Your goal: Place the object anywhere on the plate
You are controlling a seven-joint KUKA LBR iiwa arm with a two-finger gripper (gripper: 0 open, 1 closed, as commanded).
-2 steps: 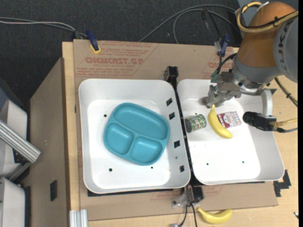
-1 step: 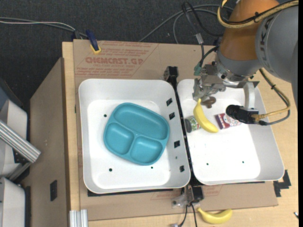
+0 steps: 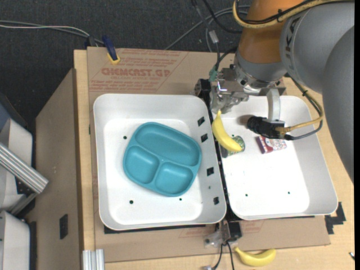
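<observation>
A blue divided plate (image 3: 162,158) lies in the left bin (image 3: 107,151). A yellow banana (image 3: 224,138) sits at the left edge of the right bin (image 3: 292,190), close to the divider between the bins. My gripper (image 3: 223,102) hangs just above the banana's upper tip, which reaches up under it. The wrist hides whether the tip is gripped. A small green object (image 3: 240,143) pokes out beside the banana's lower end.
A red and white packet (image 3: 271,145) lies in the right bin, right of the banana. A black connector with a yellow cable (image 3: 265,126) hangs off the arm above it. A second banana (image 3: 256,256) lies outside the bins at the front edge.
</observation>
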